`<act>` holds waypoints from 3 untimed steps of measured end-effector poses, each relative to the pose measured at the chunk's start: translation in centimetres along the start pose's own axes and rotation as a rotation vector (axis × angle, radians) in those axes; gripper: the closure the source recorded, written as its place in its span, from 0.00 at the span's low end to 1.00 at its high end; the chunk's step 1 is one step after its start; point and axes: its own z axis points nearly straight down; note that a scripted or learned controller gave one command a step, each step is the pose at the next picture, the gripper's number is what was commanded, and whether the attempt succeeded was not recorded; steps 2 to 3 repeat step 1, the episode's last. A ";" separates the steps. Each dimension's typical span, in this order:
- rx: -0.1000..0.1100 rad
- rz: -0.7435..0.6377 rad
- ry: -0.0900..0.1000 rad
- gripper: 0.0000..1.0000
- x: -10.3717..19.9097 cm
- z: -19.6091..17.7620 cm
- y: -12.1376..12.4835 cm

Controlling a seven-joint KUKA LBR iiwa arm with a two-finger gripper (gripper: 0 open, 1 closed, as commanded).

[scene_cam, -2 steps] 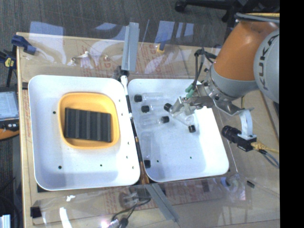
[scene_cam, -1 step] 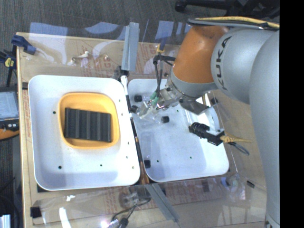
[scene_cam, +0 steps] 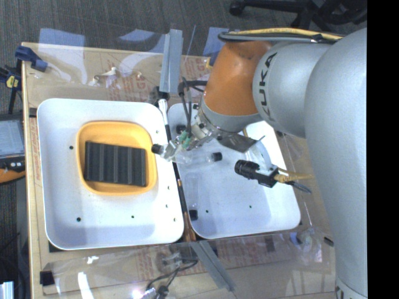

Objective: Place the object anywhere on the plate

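A yellow plate [scene_cam: 115, 132] with rounded corners sits in the left bin [scene_cam: 62, 223]. A black ribbed rectangular object [scene_cam: 116, 164] lies flat on it, covering most of its middle. My gripper [scene_cam: 167, 149] hangs just right of the plate's right rim, over the divide between the two bins. It is apart from the black object. The grey arm with its orange band [scene_cam: 234, 80] reaches in from the right above the right bin.
The right bin [scene_cam: 249, 217] lies under the arm, with a small dark piece [scene_cam: 216, 157] near its middle and another [scene_cam: 193, 214] by its left wall. A metal bar [scene_cam: 171, 61] stands behind the bins. Tape and scraps lie on the bench [scene_cam: 112, 76].
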 end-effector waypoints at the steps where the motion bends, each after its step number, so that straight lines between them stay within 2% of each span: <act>1: 0.000 0.001 0.000 0.00 0.0 0.0 0.0; 3: 0.000 0.001 0.000 0.00 0.0 0.0 0.0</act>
